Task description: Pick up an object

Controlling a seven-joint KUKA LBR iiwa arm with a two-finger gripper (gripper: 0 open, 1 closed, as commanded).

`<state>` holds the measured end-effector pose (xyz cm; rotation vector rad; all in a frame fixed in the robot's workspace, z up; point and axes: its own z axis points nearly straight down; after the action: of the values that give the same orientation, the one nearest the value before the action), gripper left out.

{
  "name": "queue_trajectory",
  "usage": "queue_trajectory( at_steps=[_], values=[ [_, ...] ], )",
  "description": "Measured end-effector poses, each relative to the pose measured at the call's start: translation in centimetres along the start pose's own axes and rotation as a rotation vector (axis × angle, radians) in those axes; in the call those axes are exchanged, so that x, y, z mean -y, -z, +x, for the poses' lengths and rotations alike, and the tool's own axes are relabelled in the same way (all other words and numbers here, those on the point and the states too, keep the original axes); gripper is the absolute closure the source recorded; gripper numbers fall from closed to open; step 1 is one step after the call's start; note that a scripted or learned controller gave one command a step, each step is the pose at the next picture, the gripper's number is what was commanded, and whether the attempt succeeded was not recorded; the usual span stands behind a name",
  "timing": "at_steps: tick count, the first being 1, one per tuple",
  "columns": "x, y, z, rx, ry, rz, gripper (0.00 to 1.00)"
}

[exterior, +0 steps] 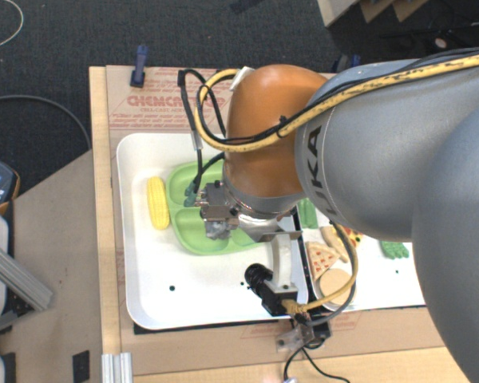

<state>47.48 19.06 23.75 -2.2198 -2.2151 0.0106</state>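
Frankly, I cannot tell the gripper's (216,223) state over the green plate (193,238); misjudged, it may snag the rim.

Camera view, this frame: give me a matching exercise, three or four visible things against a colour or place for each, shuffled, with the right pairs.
Things:
1. corn cob
2. green plate
3. pizza slice
4. wrist band

Descriptions:
A. orange, above the arm's wrist
B. yellow, lying in the left bin beside the plate's left edge
C. partly hidden under the arm, in the left bin
D. triangular with red spots, in the right bin near the divider

Pairs: 1-B, 2-C, 3-D, 4-A
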Motion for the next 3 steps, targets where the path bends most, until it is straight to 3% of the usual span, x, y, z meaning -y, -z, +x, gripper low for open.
queue_trajectory(
  at_steps=[1,2,3],
  values=[
    [-0.3,-11.0,3.5,0.001,0.004,0.002,1.00],
    [-0.5,-15.5,2.7,0.000,0.000,-0.005,1.00],
    [-1.6,-1.8,0.2,-0.005,0.000,-0.021,1.00]
  ],
)
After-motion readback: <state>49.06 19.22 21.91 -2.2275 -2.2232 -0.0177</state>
